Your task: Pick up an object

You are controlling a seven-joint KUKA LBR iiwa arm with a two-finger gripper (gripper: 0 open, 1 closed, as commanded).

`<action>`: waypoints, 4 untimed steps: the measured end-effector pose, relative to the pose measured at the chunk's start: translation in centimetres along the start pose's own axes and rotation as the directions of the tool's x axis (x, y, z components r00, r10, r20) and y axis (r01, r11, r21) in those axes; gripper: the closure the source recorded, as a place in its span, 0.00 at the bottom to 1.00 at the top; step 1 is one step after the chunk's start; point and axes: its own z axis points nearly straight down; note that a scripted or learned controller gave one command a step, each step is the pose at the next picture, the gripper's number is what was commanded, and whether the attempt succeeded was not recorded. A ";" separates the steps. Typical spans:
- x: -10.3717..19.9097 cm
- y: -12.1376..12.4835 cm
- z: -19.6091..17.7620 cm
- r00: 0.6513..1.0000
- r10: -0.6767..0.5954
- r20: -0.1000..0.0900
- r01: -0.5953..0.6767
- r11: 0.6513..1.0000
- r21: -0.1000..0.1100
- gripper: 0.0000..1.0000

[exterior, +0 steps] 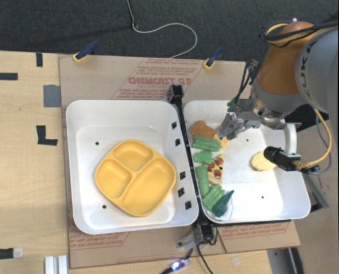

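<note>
A brown toy pastry (pixel 202 129) lies at the right bin's (pixel 283 210) upper left corner, above green pieces (pixel 206 144). The gripper (pixel 226 131) hangs just beside it, tilted left and down; whether it is spread, I cannot tell. The arm (pixel 286 67) bends in from the right.

cardboard sheet (pixel 152 76) | red print, mirrored | partly readable: "CHEMGRAT"?

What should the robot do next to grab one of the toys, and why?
Probably go straight down a little. The gripper hangs over the right bin, just beside the brown toy and the green toys piled along the bin's left wall. Nothing shows between its fingers, so it likely has to drop lower onto the pile before closing.
</note>
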 end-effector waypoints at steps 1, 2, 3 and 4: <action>3.9 3.7 0.3 1.000 -0.001 0.000 0.001 1.000 -0.001 1.00; 5.0 6.9 -2.0 1.000 0.002 0.001 -0.002 1.000 -0.003 1.00; 5.1 6.0 0.1 1.000 0.005 0.002 -0.005 1.000 0.002 1.00; 5.2 6.2 0.0 1.000 0.005 0.003 -0.005 1.000 0.000 1.00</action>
